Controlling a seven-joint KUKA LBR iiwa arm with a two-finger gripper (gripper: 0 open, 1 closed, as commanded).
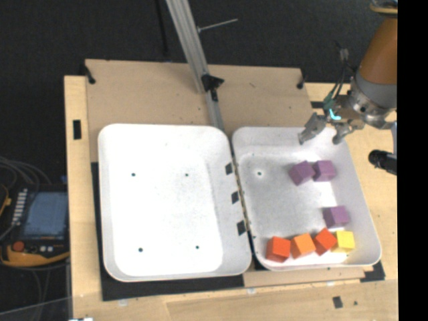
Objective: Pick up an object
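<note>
The right bin (267,146) holds several small blocks. Two purple blocks (302,172) (325,170) sit side by side near its upper middle, and a third purple block (336,215) lies lower right. Along the near edge run orange blocks (279,248) (303,244) (326,239) and a yellow block (345,239). My gripper (325,132) hangs over the bin's far right rim, above and apart from the purple pair. Its two fingers are spread, open, with nothing between them.
The left bin (167,199) lies beside the right one. A slanted metal pole (190,42) rises from behind the bins' junction. A device with a screen (40,219) sits off the bench at the left. The orange-banded arm (381,52) enters at upper right.
</note>
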